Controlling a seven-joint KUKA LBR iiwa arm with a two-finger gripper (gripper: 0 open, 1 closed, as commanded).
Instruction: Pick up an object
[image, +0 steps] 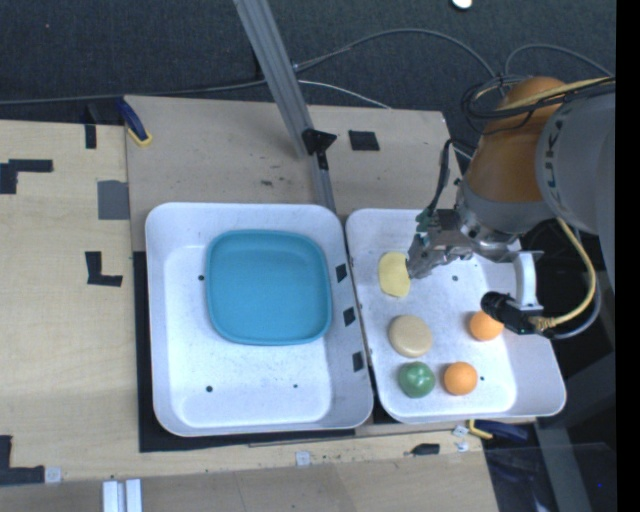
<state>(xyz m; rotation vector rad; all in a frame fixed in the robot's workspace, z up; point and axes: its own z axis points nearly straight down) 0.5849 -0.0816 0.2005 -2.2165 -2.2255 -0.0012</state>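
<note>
The right bin (530, 400) holds a pale yellow object (394, 274) at its left side, a beige round object (410, 335), a green ball (416, 379) and two orange balls (460, 378) (485, 326). My gripper (424, 256) hangs low over the bin's upper part, just right of the yellow object and close to touching it. Nothing shows between its fingers.
The left bin (180, 400) carries a blue square plate (268, 286). A grey metal pole (290, 100) slants down to the bins' shared back edge. A black connector with a yellow cable (515, 312) hangs from the arm over the right bin.
</note>
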